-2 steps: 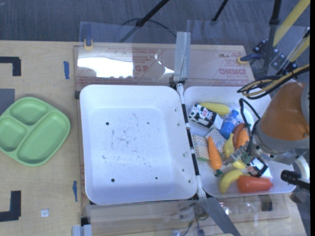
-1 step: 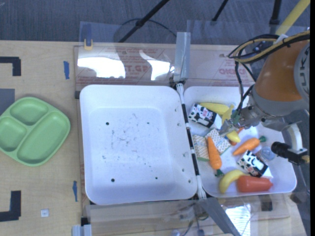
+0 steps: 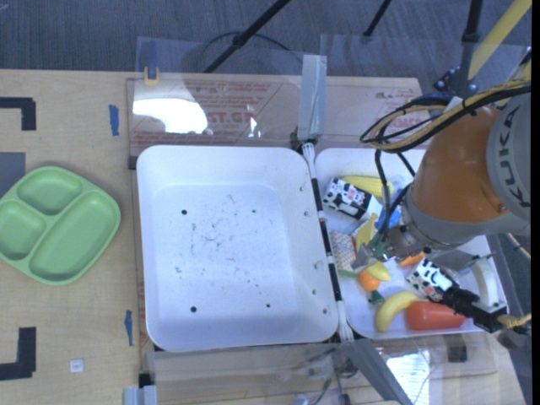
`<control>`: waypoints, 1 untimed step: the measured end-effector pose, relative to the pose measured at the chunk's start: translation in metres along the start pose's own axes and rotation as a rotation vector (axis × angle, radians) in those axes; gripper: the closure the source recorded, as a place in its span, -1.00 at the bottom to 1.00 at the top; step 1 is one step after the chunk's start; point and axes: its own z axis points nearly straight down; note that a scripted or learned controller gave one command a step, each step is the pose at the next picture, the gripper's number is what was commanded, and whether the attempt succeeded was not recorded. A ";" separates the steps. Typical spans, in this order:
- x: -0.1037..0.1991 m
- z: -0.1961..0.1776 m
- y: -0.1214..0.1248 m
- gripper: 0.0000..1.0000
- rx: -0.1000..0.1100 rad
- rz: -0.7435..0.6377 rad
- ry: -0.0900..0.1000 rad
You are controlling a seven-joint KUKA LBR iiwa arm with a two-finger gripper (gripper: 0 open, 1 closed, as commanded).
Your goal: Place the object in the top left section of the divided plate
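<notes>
The green divided plate [image 3: 57, 224] lies on the wooden bench at the far left, with two small sections on its upper left side and one large section on the right. The right bin [image 3: 359, 321] holds several toy foods: a black-and-white cow-patterned block [image 3: 348, 197], a yellow banana [image 3: 392, 308], a red-orange carrot-like piece [image 3: 434, 315], a second cow-patterned piece [image 3: 432, 278] and a small orange piece [image 3: 369, 281]. My gripper [image 3: 380, 247] hangs low over the middle of this pile, mostly hidden beneath the orange wrist band. Nothing is visibly held.
The left bin [image 3: 228, 226] stands between the plate and the right bin. A clear plastic sheet [image 3: 219, 108] lies behind the bins. Cables [image 3: 396, 125] loop above the arm. Blue and black tape marks dot the bench around the plate.
</notes>
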 end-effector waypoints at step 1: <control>0.034 0.004 0.010 1.00 0.000 0.192 0.000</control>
